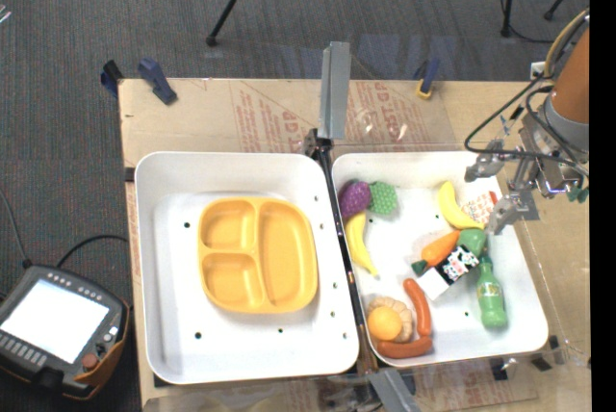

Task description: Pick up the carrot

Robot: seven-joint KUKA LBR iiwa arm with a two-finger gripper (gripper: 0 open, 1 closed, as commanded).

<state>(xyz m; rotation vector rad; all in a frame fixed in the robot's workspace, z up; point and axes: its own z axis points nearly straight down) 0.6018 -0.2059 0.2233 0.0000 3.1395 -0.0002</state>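
The carrot (441,247) is orange with a green top at its lower-left end. It lies at a slant in the middle of the right bin (535,323), between a yellow banana (453,206) and a black-and-white carton (455,265). My gripper (489,194) hangs over the bin's upper right part, above and to the right of the carrot and apart from it. Its fingers (506,210) stand open with nothing held between them.
The right bin also holds a purple fruit (354,198), a green fruit (384,198), a second banana (359,243), a green bottle (491,294), a red sausage (419,305) and an orange (385,321). A yellow divided plate (258,254) lies in the left bin (164,208).
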